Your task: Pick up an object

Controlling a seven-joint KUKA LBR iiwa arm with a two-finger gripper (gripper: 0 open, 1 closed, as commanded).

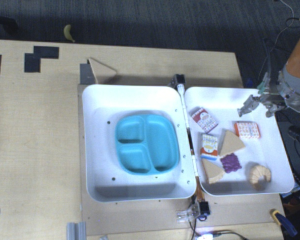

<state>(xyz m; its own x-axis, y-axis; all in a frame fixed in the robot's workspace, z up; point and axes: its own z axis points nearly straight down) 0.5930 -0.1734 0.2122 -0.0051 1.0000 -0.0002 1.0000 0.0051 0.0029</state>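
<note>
A: Where is the gripper placed?

B: It is seen over the upper right part of the right bin, raised above the floor of it. Its two fingers are spread apart, and nothing is seen between them.

A: And what could be picked?

B: No one object is named by the task. Nearest, just below the gripper and a little to its right, a small red-and-white box lies flat. Below that and to the gripper's left a tan wedge is found, touching a small orange-and-white packet. Further to the gripper's left a red-and-white card is tilted near the bin's wall. Lowest down, well below the gripper, a purple lump, a second tan wedge and a croissant-shaped piece are seen.

A: What could go wrong?

B: A flat box may be missed: if the fingers are brought down astride its broad face, it may be pushed along the floor and not caught. The wedges, it is judged, could be squeezed out sideways by their slanted sides.

A: And the crowding?

B: The wedge and packet are in contact, so one finger could be landed on the neighbour and both could be shifted. The bin's right wall is also close to the gripper; a finger could be struck on it.

A: The left bin?

B: Only a blue divided tray is held there, far to the gripper's left.
</note>
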